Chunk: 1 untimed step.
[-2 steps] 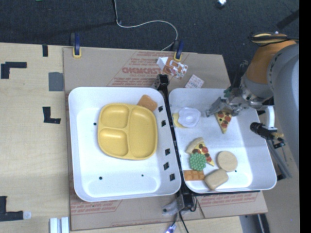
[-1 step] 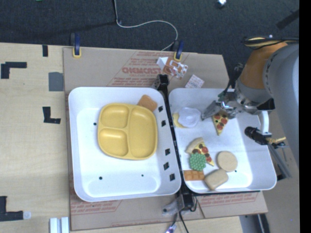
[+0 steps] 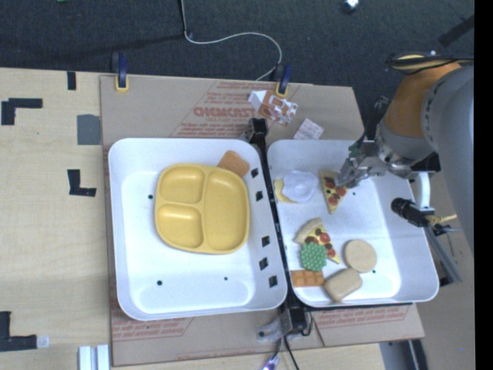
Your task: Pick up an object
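Gripper: you see the gripper (image 3: 350,168) low in the upper part of the right bin (image 3: 400,241), just beside the upper right end of a pizza slice toy (image 3: 333,193). You cannot tell whether it is parted or closed; it is too small and dark.
Progress: by your view nothing is lifted yet. The pick looks still ahead, with closing and raising left to do.
Arm: it comes in from the right of the frame, the orange band (image 3: 408,102) high at the upper right, the wrist bent down and leftward into the bin.
Nearby things: a clear cup (image 3: 299,184) lies left of the slice; a second pizza slice (image 3: 316,237), a green piece (image 3: 313,257) and two tan bread pieces (image 3: 359,255) sit lower in the same bin.
Left bin: a yellow divided plate (image 3: 202,208) rests in the left bin (image 3: 131,268) on the tabletop (image 3: 46,230).
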Tool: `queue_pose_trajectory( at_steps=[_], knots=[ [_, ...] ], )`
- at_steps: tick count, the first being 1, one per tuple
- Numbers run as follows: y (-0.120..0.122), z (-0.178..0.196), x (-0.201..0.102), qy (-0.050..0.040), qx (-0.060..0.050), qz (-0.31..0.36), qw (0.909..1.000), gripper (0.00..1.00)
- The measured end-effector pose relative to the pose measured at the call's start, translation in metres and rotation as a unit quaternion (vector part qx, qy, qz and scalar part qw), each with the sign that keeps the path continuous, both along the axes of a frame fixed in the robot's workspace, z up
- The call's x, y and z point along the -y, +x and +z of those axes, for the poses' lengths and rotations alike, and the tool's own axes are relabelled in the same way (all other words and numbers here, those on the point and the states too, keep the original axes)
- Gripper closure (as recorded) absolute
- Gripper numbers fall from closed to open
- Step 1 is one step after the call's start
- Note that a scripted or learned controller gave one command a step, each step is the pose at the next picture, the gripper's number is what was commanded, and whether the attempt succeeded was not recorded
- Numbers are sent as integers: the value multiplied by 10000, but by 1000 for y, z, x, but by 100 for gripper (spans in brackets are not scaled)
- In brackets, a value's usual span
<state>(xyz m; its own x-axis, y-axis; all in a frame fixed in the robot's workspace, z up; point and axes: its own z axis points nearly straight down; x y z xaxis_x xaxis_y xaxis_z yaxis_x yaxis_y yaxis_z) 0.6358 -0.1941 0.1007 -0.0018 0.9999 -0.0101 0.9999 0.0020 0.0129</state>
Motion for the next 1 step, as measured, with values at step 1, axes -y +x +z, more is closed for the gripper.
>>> queue_pose_trajectory(
  at_steps=[1],
  knots=[
    [-1, -1, 0, 1, -14, 0, 10000, 0]
  ],
)
